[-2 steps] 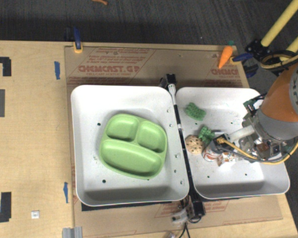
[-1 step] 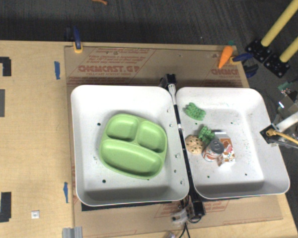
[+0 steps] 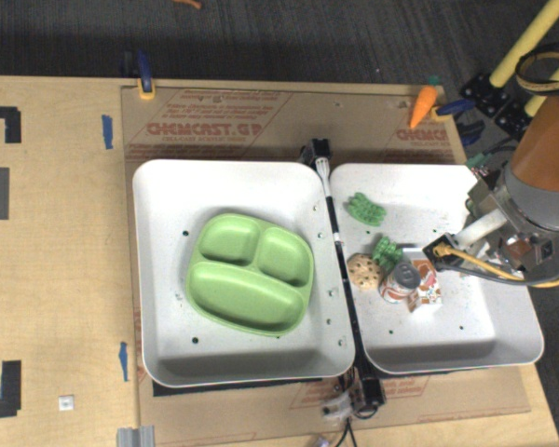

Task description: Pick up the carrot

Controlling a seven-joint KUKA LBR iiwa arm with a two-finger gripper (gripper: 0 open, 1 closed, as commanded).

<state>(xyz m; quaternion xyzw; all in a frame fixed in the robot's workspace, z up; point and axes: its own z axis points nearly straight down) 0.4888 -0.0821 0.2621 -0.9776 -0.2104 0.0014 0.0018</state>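
The carrot (image 3: 423,107), small and orange with a green top, lies on the brown board just beyond the far edge of the right bin (image 3: 503,343), outside it. My gripper (image 3: 501,244) hangs over the right side of that bin, well nearer the camera than the carrot and to its right. The grey wrist and orange band cover it from above. A yellow cable runs from it toward a black tip near the bin's middle. Nothing shows held in it.
The right bin holds a green leafy toy (image 3: 365,209), a smaller green piece (image 3: 387,252), a cookie (image 3: 361,270) and a red-and-white packet with a grey can (image 3: 412,282). A green divided plate (image 3: 252,273) sits in the left bin (image 3: 158,250). Clamps and cables crowd the far right.
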